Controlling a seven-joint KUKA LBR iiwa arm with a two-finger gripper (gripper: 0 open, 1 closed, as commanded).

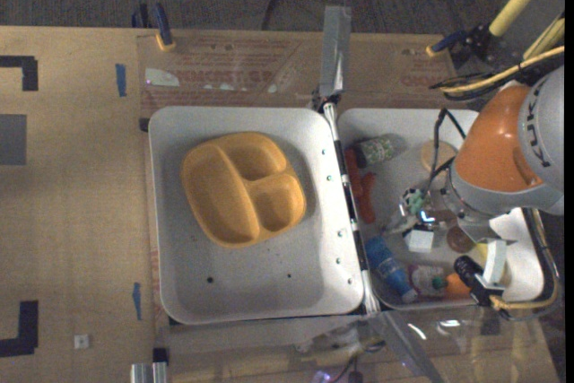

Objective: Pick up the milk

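I see the gripper point(421, 233) low in the right bin point(395, 123), lower right of frame; I cannot tell its finger state or pick out the milk among the clutter.

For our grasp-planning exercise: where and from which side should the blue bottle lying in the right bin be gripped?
Grip the blue bottle across its middle, coming straight down from above. It lies flat on a slant, close to the bin wall and other items, so a sideways approach looks blocked.
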